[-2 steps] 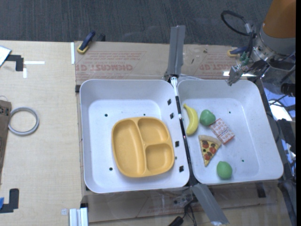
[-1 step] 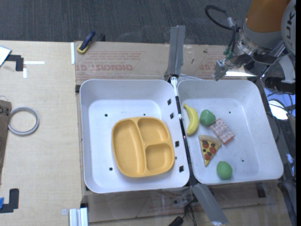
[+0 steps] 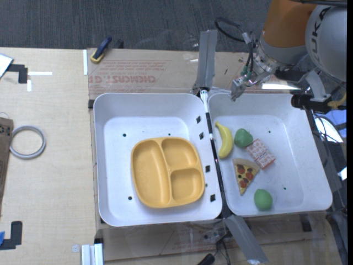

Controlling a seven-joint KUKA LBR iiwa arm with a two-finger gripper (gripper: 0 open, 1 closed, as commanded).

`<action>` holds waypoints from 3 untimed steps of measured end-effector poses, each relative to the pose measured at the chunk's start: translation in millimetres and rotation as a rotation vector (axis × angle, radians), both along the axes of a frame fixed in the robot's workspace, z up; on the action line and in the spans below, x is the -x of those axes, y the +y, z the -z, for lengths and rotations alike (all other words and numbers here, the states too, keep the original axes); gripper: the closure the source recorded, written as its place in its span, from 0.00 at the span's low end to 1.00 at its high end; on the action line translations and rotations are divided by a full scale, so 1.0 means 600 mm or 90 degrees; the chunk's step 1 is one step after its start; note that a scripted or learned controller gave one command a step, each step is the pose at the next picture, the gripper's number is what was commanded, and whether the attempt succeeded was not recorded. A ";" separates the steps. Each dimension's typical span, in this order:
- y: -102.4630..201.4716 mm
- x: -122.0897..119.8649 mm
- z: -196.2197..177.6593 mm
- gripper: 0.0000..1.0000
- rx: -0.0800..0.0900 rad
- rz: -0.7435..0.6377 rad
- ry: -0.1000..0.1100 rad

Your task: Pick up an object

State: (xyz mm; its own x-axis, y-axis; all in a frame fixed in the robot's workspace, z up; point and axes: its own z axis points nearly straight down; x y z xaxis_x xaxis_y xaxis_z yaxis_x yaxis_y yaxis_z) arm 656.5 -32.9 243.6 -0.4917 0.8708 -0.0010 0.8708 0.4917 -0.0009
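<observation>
The right bin (image 3: pixel 298 126) holds a yellow banana (image 3: pixel 223 140) near its left wall. Beside the banana lies a green round vegetable (image 3: pixel 242 137), and a red and white packet (image 3: pixel 260 153) sits just right of that. Lower down are a pizza slice (image 3: pixel 245 175) and a green lime (image 3: pixel 263 199). My gripper (image 3: pixel 241 87) hangs over the back left corner of the right bin, above and apart from all of these objects, with nothing seen in it.
A yellow divided plate (image 3: pixel 167 171) lies in the left bin (image 3: pixel 110 148). A roll of tape (image 3: pixel 26 141) rests on the bench at the far left. A grey post (image 3: pixel 206 59) stands behind the seam between the bins, close to the gripper.
</observation>
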 end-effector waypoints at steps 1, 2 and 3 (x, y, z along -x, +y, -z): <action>0.051 -0.004 0.033 1.00 0.000 0.018 0.001; 0.046 -0.004 0.078 1.00 0.000 0.040 0.001; 0.062 -0.004 0.087 1.00 0.000 0.137 0.001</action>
State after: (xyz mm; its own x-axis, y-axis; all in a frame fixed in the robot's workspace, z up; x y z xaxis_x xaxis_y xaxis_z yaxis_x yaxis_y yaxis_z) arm 658.8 4.5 191.6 -0.2940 0.9558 -0.0007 0.9558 0.2940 -0.0019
